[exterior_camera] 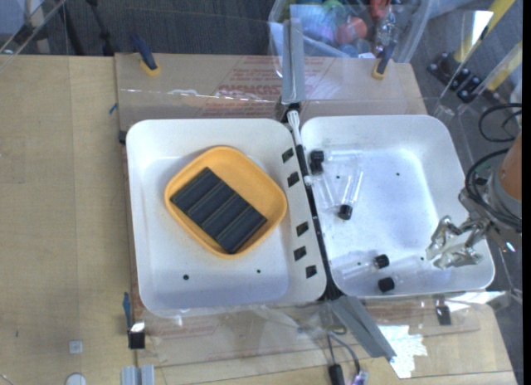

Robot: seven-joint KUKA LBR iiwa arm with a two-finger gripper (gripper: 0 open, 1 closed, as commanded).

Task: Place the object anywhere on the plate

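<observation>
A yellow square plate (267, 185) with rounded corners lies in the left bin (153, 209). A dark grey ridged rectangular block (217, 206) rests flat on the plate, covering most of its middle and turned diagonally. My gripper (440, 246) hangs over the near right corner of the right bin (415, 147), far from the plate. It is open, and there is nothing between its metal fingers (442, 231).
Several clear tubes with black caps lie in the right bin: one by the divider (318, 158), one near the middle (347, 197), two near the front wall (369, 264). A clear box of colourful items (353, 6) stands behind the bins. Black cables (489, 180) hang at the right.
</observation>
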